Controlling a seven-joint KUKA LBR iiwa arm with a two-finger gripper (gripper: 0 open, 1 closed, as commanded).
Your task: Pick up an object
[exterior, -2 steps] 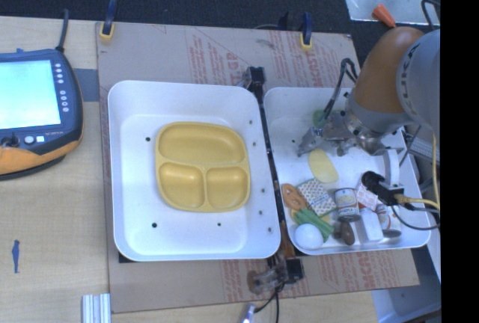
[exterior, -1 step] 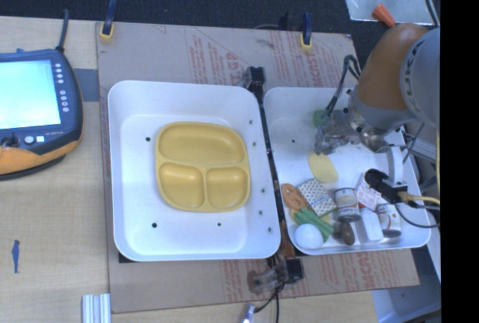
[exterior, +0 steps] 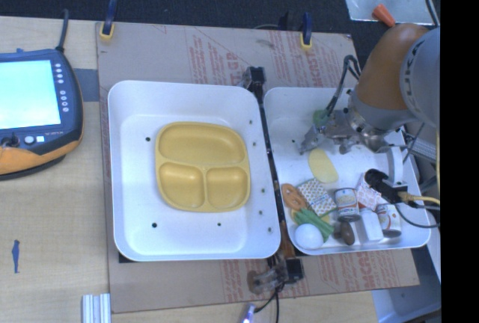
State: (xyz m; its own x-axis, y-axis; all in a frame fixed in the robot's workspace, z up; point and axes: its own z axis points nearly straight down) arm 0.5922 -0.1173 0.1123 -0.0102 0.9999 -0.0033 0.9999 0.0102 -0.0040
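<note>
Two shallow white plastic bins sit on a tan cardboard sheet printed with faded red lettering: the left bin carries a mustard-yellow three-compartment tray, the right bin a pale yellow oval piece, a white ball and a green stalk-shaped toy. The grey arm wears an orange band.

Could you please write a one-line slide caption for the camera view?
KUKA arm's gripper above the cluttered right bin, near a pale yellow object; left bin holds a yellow divided tray.

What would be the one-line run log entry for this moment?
arm: over right bin | gripper: above pale yellow object | left bin: yellow divided tray
</note>
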